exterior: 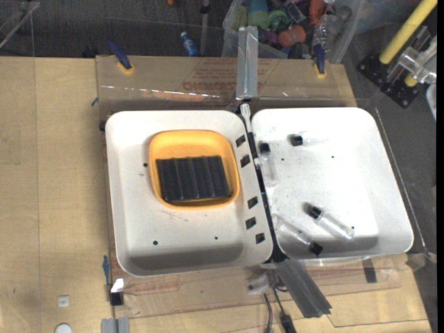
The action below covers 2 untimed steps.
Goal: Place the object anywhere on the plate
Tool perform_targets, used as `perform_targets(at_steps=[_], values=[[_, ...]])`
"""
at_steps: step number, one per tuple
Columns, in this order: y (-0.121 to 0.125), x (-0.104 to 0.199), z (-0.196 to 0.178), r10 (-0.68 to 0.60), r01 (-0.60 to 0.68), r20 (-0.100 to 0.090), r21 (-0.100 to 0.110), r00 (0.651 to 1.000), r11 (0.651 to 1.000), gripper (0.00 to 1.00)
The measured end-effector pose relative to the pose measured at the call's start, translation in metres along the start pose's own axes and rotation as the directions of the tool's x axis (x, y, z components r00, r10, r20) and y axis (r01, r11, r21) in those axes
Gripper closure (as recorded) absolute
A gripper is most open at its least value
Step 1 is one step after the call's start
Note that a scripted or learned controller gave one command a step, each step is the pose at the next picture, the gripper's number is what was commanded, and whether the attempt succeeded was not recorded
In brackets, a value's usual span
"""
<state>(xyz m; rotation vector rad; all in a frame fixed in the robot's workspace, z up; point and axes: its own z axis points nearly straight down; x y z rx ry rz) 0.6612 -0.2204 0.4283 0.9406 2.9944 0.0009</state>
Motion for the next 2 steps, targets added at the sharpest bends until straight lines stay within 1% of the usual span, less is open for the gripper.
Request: perform_targets(at_steps=[1, 2], values=[[-0.0006, 0.0004, -0.0086, -0.100, 0.100, 0.005, -0.001, 0.995, 0.995, 1.00], [0.0001, 0.0003, -0.0086, -0.208, 0.208, 0.005, 0.000, 0.978, 0.978, 1.00]])
